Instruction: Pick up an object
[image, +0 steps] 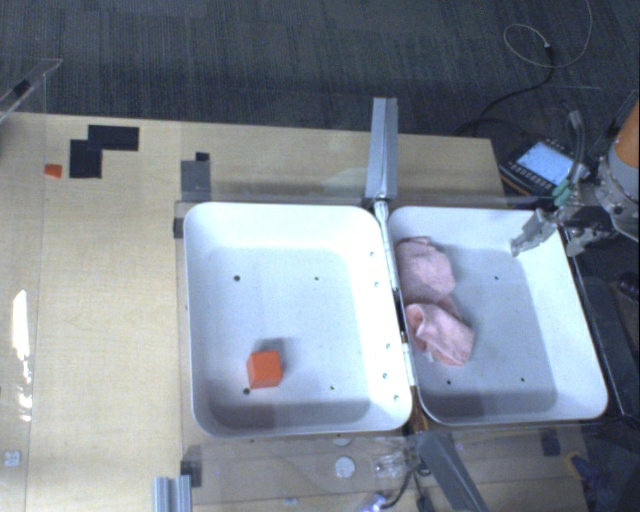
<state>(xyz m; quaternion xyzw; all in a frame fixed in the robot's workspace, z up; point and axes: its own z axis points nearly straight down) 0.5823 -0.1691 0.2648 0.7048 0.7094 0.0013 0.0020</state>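
An orange block (265, 369) lies in the left bin (300, 230), near its front left. Two pink, soft, crumpled objects sit in the right bin (520, 380) against its left wall: one (425, 267) further back, the other (441, 335) just in front of it and touching it. My gripper (548, 238) hangs over the back right corner of the right bin, well to the right of the pink objects. It is open, with one grey finger (528, 233) pointing down-left, and nothing sits between the fingers.
A metal divider post (381, 150) stands behind the seam between the bins. Black markers (98, 147) and a small orange square (53, 171) lie on the wooden bench at the far left. Cables and a device with a lit screen (545, 160) sit behind the right bin.
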